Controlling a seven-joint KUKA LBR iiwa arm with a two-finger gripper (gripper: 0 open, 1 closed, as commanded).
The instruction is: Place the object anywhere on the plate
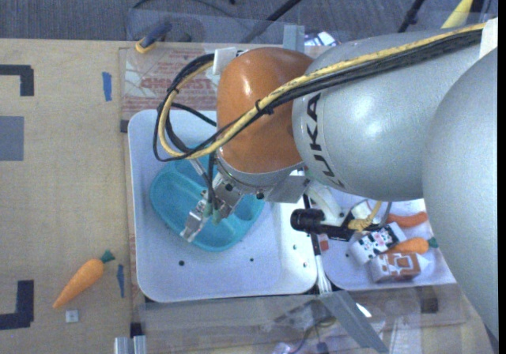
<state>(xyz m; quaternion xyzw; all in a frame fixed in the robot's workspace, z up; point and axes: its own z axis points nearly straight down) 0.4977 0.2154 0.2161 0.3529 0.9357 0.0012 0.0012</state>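
My fingers (196, 222) sit right above the teal plate (170, 196), which is directly below them. Honestly can't tell if they're clenched, loose, or gripping anything.

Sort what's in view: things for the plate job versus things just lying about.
Job:
teal plate
gripper, above the plate

Lying about:
carrot on the bench
small carrot and patterned cube in the right bin

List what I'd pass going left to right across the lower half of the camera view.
Loose carrot on the bench → blue plate in the left bin → small carrot in the right bin.
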